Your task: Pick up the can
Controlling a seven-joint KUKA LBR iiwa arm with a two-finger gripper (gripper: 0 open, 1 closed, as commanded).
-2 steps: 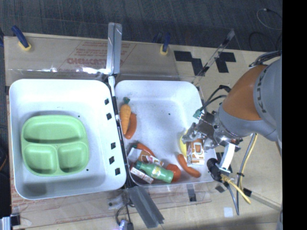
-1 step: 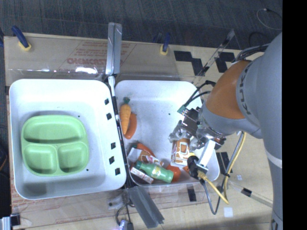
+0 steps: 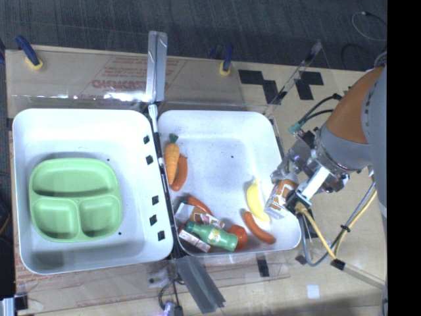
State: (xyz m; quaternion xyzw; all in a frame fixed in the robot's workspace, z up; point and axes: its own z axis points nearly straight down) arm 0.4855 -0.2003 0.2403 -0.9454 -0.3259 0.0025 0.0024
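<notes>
Dark ribbed floor [image 3: 197, 12] beyond the bench's far edge. Light wooden bench top [image 3: 197, 78], printed red lettering [image 3: 118, 78] at left, black square markings [image 3: 276, 81] at right. Blue clamps [image 3: 29, 51] on the far edge. Even overhead light, faint shadows.

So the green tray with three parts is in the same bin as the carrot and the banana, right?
Not quite. The green tray with three parts sits by itself in the left bin. The carrot and the banana lie in the right bin, as the camera view shows.
</notes>
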